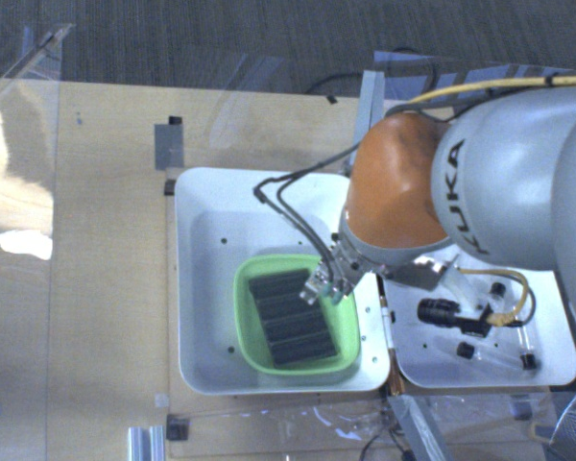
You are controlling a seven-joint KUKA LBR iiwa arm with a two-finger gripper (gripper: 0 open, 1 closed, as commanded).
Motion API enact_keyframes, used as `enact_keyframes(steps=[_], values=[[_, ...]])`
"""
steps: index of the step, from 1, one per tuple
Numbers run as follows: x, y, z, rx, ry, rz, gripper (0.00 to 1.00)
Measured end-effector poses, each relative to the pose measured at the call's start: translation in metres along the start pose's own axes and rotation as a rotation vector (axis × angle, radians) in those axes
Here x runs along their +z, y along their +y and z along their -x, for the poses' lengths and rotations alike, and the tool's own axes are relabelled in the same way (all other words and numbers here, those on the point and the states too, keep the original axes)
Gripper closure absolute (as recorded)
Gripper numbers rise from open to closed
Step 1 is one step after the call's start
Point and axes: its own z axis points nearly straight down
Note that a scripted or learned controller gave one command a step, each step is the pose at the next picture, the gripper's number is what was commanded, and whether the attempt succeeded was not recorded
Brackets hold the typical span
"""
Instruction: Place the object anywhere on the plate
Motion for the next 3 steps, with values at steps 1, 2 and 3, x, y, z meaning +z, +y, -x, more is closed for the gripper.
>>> enact_keyframes(steps=[1, 2, 3], values=[[0.0, 0.0, 0.0, 0.001, 0.0, 0.0, 0.0], [0.01, -0.03, 0.058, -0.023, -0.002, 0.0, 0.0], [-0.002, -0.027, 0.059, -0.025, -0.007, 0.007, 1.0]])
